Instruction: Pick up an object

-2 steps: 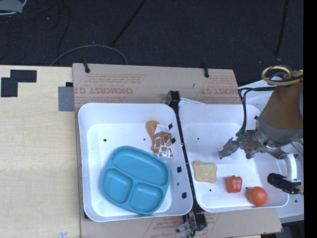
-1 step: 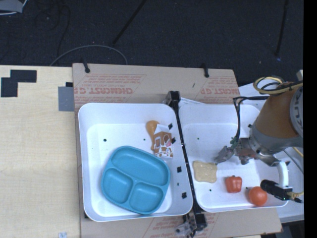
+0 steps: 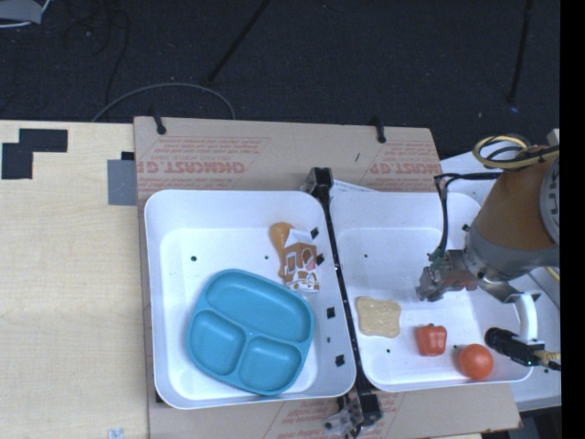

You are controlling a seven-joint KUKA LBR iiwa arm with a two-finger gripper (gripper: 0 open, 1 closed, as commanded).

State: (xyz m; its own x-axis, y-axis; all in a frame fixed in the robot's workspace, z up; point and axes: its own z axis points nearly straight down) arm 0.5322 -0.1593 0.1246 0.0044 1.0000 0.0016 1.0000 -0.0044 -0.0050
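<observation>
From above, the gripper [image 3: 435,283] hung low in the right bin [image 3: 402,216], and whether it was clenched or released I could not tell. Nothing was lifted: a red pepper [image 3: 431,339], a tomato [image 3: 475,361] and a bread slice [image 3: 378,316] lay just below it, all waiting.

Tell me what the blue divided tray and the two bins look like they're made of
Blue divided tray: likely molded plastic, with an even matte color and soft rounded compartment ridges. Left bin and right bin: probably thin formed plastic, white and smooth, with a faint sheen and rounded corners; the exact material can't be confirmed.
</observation>
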